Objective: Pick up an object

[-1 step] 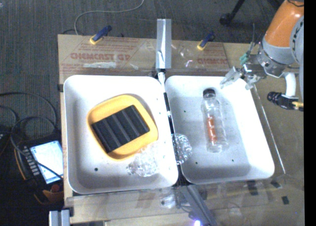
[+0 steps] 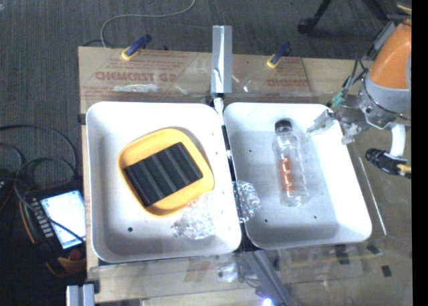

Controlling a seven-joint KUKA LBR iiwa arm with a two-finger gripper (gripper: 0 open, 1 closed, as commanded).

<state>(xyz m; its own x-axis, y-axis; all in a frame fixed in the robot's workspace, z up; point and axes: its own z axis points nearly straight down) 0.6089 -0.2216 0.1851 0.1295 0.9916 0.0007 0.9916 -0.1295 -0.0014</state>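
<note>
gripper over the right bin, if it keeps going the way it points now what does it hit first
The gripper points left and down into the right bin. The clear plastic bottle lies nearest in that line, though it might meet the bin floor first; depth is unclear from this view.

Arm [image 2: 390,74]: rounded orange band, glossy, pale highlight on top edge. Grey-silver wrist section under band, metallic, darker seam around it. Thin dark cables run along left side of wrist. Gripper [image 2: 332,124]: pale grey, two slim fingers [image 2: 318,124], light metal finish, small greenish spot near base. White curved part beside wrist on right. Black fitting with yellowish tip below it. Screws, markings too small to tell.
</note>
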